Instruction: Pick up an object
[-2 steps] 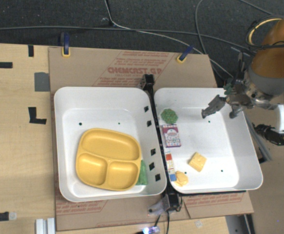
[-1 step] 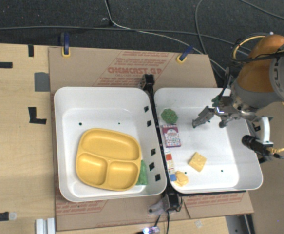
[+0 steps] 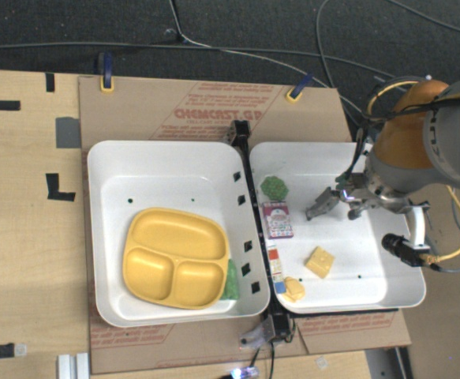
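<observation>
The worktop (image 3: 24, 212), a pale wood surface partly covered by a brown cardboard sheet (image 3: 206, 109) clipped at its far edge, carries two shallow white bins side by side. The left bin (image 3: 103, 164) is taken up largely by a yellow divided plate (image 3: 174, 257), lying flat, with a green item (image 3: 230, 281) wedged between the plate's right rim and the bin wall, where it would be awkward to reach. The right bin (image 3: 372, 290) holds the smaller candidates for the task, and they lie mostly along its left half: a green broccoli-like piece (image 3: 274, 187) nearest the far wall, a small pink-labelled packet (image 3: 278, 219) just beside it toward the camera, a narrow strip-like item (image 3: 274, 260) against the dividing wall, a yellow wedge resembling cheese (image 3: 319, 262) standing apart near the middle, and a small yellow lump (image 3: 293, 290) near the front left corner. The arm (image 3: 411, 144), grey with an orange band, reaches in from the right and hangs over the right bin's far right portion. Its end effector (image 3: 324, 206) points leftward toward the packet and broccoli, over bare bin floor and clear of every object; nothing lies between its fingers, and whether they are spread or pressed together cannot be told from this slanted view. The grasp appears not yet begun. The cheese wedge, isolated from its neighbours, seems the most accessible target, whereas items against the wall leave little room for a finger.
</observation>
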Controlling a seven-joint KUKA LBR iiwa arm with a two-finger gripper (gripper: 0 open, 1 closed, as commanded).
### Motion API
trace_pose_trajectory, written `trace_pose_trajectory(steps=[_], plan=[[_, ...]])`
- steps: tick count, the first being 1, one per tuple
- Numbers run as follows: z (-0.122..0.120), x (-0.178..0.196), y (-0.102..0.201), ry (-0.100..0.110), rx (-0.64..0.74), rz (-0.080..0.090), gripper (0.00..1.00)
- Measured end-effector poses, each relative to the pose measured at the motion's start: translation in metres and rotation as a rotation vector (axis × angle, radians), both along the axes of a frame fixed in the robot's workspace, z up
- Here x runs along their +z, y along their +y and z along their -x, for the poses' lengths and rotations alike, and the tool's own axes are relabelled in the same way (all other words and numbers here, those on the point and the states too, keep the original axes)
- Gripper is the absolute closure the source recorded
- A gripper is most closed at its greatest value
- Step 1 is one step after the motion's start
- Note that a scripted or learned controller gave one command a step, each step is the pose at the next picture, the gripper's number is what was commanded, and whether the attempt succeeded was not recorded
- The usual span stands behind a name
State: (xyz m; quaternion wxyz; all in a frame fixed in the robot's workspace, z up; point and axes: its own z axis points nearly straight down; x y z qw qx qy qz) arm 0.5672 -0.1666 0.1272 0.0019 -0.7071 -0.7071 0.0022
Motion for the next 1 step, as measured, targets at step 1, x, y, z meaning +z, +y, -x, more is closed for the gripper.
trace_pose_trajectory(steps=[1], plan=[[-0.0002, -0.044, 0.0003, -0.006, 0.001, 0.002, 0.0]])
